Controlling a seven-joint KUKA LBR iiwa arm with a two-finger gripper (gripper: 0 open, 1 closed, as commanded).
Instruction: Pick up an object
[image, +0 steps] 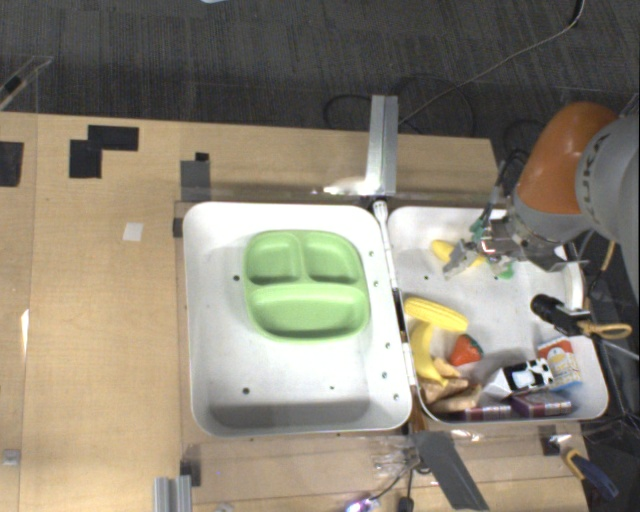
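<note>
The gripper (470, 255) hangs low in the upper part of the right bin (500, 222), its tip at a small yellow piece (443, 248); whether the jaws are apart or together cannot be told, nor whether anything sits between them; the yellow piece, just left of the tip, looks the likeliest target; to do the grasp well the jaws should straddle it squarely and reach the bin floor before closing, since a small piece slips out of a shallow pinch; the lift should go straight up, away from the wall between the bins; other choices lie lower in the same bin: a banana (432, 318), a red piece (465, 351), a small carton (557, 362) and dark clutter along the near wall; the left bin (205, 330) holds a green tray (304, 283); both bins rest on a pale wooden desk (90, 330), with dark carpet and cables beyond
</note>
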